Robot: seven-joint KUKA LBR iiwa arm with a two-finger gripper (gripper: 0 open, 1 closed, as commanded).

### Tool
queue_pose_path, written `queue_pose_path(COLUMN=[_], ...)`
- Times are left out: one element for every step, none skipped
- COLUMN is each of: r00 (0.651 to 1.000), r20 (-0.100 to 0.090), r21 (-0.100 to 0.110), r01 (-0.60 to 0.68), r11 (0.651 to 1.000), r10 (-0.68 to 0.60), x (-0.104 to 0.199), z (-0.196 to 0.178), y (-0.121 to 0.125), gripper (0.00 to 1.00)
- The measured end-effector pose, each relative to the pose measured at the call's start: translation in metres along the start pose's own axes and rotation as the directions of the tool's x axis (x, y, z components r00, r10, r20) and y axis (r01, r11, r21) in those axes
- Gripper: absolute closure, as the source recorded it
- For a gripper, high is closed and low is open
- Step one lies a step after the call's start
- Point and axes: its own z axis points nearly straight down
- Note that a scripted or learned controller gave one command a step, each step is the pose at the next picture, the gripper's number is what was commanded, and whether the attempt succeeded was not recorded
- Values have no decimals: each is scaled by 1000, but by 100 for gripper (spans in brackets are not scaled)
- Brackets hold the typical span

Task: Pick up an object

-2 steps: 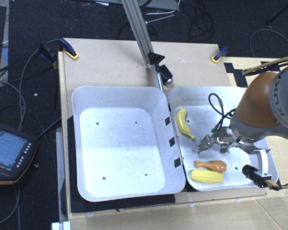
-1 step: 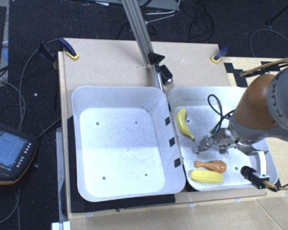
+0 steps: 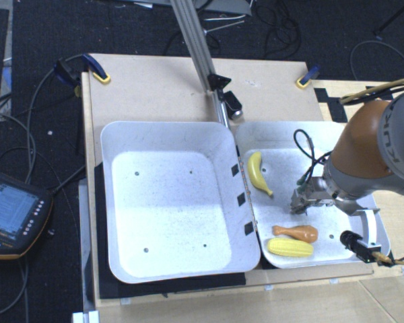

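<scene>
The arm (image 3: 367, 147) enters from the right edge, its bulk covering much of the right bin (image 3: 283, 130). The gripper (image 3: 301, 204) hangs low over that bin's middle, too small and blurred to read. Left of it lies a banana (image 3: 257, 172); below it, toward the lower right of the frame, a brown drumstick (image 3: 296, 232) touches a yellow corn cob (image 3: 290, 247). The left bin (image 3: 121, 136) fills the frame's centre

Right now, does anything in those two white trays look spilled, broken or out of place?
Nothing stands out. The yellow toy banana, orange-brown toy drumstick and yellow toy corn cob lie apart and intact in the right-hand white bin, with the arm's pincer above it.
</scene>
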Motion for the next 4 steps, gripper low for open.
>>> queue_pose_path(r00=[1000,1000,1000,1000], r20=[1,1,-1,-1], r21=[-4,-3,1,2], r01=[1,1,4,5], r11=[1000,1000,1000,1000], r10=[-1,-1,-4,-5], x=[2,2,51,102], z=[-62,-108,-104,-100], y=[-1,0,11,18], gripper=[100,100,100,100])
